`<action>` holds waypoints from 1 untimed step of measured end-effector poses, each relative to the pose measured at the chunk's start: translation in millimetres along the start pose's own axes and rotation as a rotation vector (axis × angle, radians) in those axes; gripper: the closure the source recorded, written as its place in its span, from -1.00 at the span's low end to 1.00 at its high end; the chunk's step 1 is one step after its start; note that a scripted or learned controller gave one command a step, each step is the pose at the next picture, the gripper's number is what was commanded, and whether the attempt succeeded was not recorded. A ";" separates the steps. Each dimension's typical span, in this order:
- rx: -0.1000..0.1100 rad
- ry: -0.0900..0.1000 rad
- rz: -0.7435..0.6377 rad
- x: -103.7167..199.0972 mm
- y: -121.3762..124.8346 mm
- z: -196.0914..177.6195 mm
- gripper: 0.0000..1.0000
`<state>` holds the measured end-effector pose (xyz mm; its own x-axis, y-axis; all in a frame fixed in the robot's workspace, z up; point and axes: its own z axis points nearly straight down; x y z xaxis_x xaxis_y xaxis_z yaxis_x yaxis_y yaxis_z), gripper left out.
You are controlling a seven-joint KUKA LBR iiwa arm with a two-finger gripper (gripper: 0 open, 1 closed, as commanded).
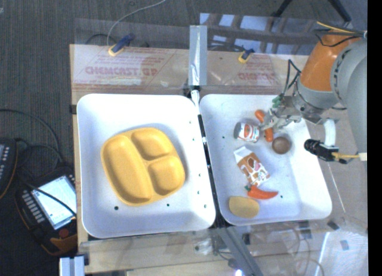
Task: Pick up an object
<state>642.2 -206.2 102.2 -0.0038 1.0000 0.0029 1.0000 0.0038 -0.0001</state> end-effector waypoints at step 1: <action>0.000 -0.002 0.000 83.1 -7.8 -92.1 1.00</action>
